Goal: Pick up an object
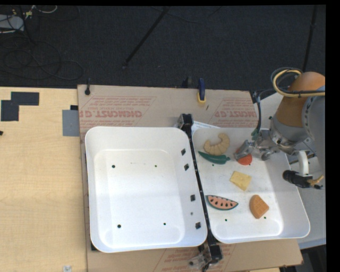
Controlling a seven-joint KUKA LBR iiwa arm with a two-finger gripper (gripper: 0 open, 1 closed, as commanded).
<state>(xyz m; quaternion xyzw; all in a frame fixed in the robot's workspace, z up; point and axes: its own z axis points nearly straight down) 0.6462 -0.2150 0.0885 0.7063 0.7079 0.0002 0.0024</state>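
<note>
Arm (297,106) cut off by right edge, body beyond orange band out of frame. Gripper (245,151) fingertips small, merged with red object (244,158); grip unclear. Red object mostly covered by gripper, shape and kind not readable. Right bin (297,223) far right rim hidden under arm. Green object (214,157) partly tucked under croissant-shaped piece (219,143). Clamp (204,259) at near edge cut by bottom edge. Cables (21,16) at far left blurred, run off frame.

I see two white bins (106,139), a tan croissant (219,143), a green leaf (213,157), a yellow cheese block (240,180), an orange bread piece (258,206), and a red watermelon slice (221,202) with black seeds.
</note>
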